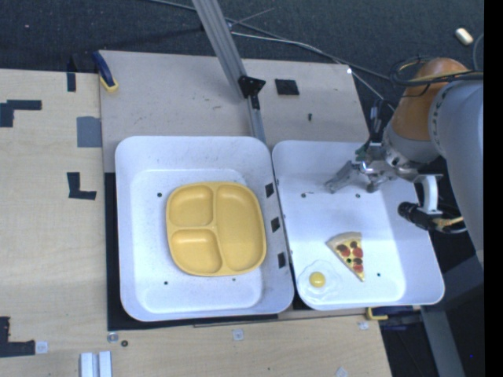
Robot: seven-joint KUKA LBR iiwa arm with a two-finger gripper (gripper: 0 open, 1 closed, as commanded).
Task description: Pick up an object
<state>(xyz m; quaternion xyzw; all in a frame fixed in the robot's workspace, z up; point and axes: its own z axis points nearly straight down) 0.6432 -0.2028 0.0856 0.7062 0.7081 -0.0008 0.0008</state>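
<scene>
We are seeing a toy pizza slice (349,254) lying flat in the right bin (409,277), below the gripper (343,182) and well apart from it. A toy fried egg (317,280) is sitting just left of the slice. The gripper is hanging over the bin's upper part, its fingers spread and holding nothing. Farther left, a yellow divided plate (215,228) is resting in the left bin (141,171).
</scene>
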